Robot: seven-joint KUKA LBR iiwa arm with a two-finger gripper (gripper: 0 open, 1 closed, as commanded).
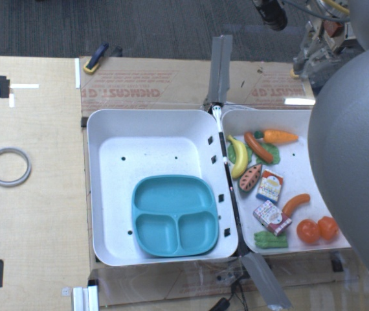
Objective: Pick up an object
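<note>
Toy food is seen scattered in the right bin (301,248), beside a left bin (107,173) holding a teal divided plate (175,214).

A banana (237,157) is laid near the right bin's left wall, its long axis running from the far side toward the near side, slightly curved. A carrot (280,136) is pointed across the bin, tip to the right. A sausage (295,204) is set on a diagonal, and two tomatoes (317,230) are placed near the front corner. The grey arm (353,161) is held over the right bin's right side, blurred and close to the camera; whether the fingers are apart or together cannot be told.
</note>
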